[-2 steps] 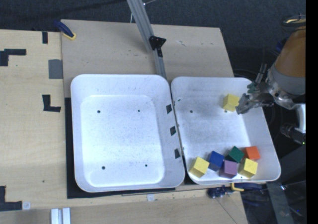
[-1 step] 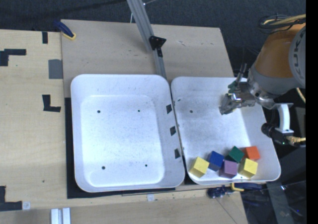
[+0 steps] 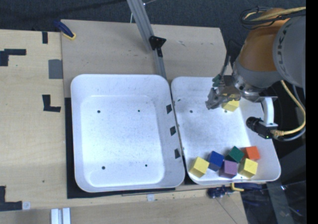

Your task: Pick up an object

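My gripper hangs over the far part of the right bin, reaching in from the right. A small yellow cube shows right at the gripper's lower right side, partly covered by it; whether it is held cannot be told. At the near edge of the same bin lies a cluster of cubes: yellow, blue, purple, green, orange and another yellow.
The left bin sits beside the right one, their rims meeting in the middle. A slanted metal pole crosses the bench behind the bins. A black cable connector hangs by the right bin's right rim.
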You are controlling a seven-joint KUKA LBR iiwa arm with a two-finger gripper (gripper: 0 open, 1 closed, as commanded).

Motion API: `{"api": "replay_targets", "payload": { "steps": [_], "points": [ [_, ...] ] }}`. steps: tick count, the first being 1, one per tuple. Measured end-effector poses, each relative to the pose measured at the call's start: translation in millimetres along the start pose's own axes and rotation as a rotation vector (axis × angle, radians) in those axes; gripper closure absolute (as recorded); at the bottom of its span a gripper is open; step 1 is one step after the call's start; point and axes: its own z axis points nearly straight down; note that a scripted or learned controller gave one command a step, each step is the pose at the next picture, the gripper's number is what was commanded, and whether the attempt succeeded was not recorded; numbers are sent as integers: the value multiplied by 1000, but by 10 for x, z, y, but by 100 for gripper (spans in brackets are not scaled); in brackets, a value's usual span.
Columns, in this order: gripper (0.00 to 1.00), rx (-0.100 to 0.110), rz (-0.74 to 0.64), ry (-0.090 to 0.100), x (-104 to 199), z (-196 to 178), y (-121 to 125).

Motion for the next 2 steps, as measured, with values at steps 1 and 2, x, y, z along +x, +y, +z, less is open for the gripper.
{"api": "replay_targets", "payload": {
  "steps": [1,2],
  "points": [
    [100,2,-1,0,579,70,57],
    [100,1,-2,0,1192,79,107]
  ]
}}
